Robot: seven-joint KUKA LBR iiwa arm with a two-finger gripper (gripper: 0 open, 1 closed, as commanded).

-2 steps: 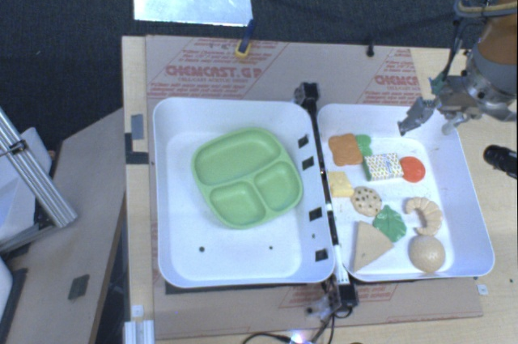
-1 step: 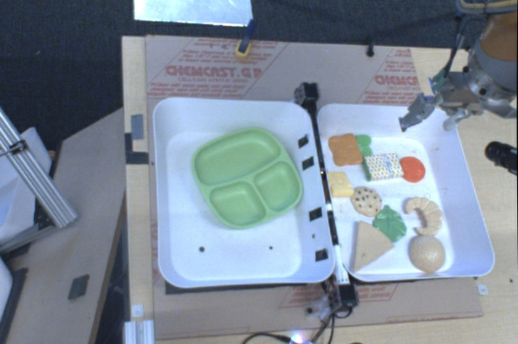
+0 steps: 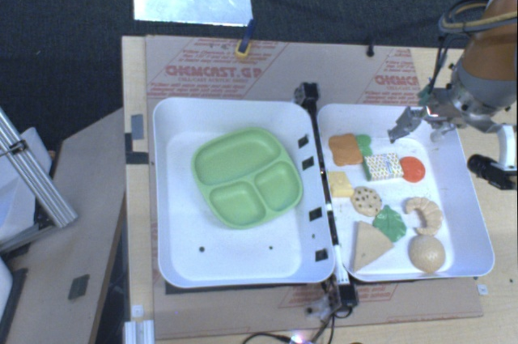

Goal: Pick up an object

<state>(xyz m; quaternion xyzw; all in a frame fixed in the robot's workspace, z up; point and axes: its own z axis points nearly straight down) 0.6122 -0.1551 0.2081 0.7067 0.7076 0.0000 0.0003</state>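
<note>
The right bin (image 3: 473,209) holds several toy foods. Among them are a brown toast (image 3: 346,148), a sprinkled wafer (image 3: 383,166), a red tomato slice (image 3: 413,169), a yellow cheese square (image 3: 341,184) and a chocolate-chip cookie (image 3: 367,200). A croissant (image 3: 424,211), a green leaf (image 3: 392,222), a tan wedge (image 3: 368,247) and a round bun (image 3: 426,253) lie nearer the front. My gripper (image 3: 422,128) hangs over the bin's far edge, just beyond the wafer and tomato. It is open with nothing between its fingers.
A green divided plate (image 3: 247,176) lies in the left bin (image 3: 174,197). A black clip strip (image 3: 318,172) runs along the divider between the bins. The grey and orange arm (image 3: 490,59) comes in at upper right. A metal frame (image 3: 32,180) stands at far left.
</note>
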